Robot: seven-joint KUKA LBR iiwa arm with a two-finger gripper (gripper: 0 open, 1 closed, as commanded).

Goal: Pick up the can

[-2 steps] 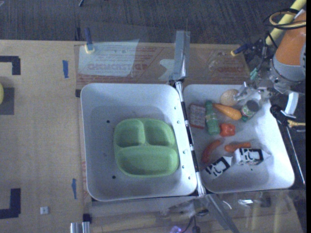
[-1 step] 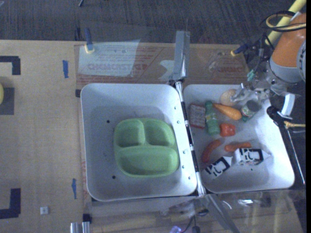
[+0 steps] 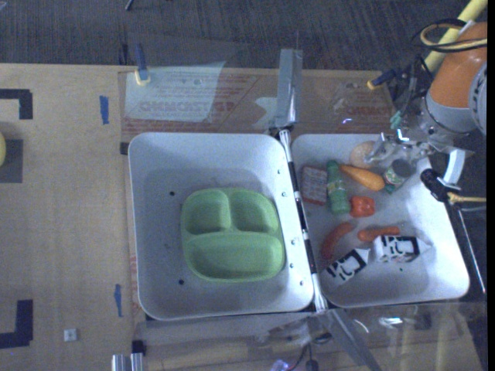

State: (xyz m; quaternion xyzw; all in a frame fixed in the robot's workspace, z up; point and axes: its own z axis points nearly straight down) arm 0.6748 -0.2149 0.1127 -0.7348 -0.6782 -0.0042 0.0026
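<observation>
The can (image 3: 394,178) is small, with a dark greenish top. It stands near the back right of the right bin (image 3: 441,284), just right of an orange carrot (image 3: 363,178). My gripper (image 3: 393,151) hangs directly over the can's far side, its metal parts overlapping the can's upper edge. The grey wrist with the orange band (image 3: 456,83) comes in from the right above it. From this angle I cannot make out whether the gripper touches the can.
The right bin also holds a green bottle (image 3: 336,188), a brown flat packet (image 3: 314,184), a red pepper (image 3: 362,205), a red chili (image 3: 336,238), two black-and-white cartons (image 3: 398,248) and a pale round item (image 3: 360,154). A green divided plate (image 3: 230,234) lies in the left bin (image 3: 155,176).
</observation>
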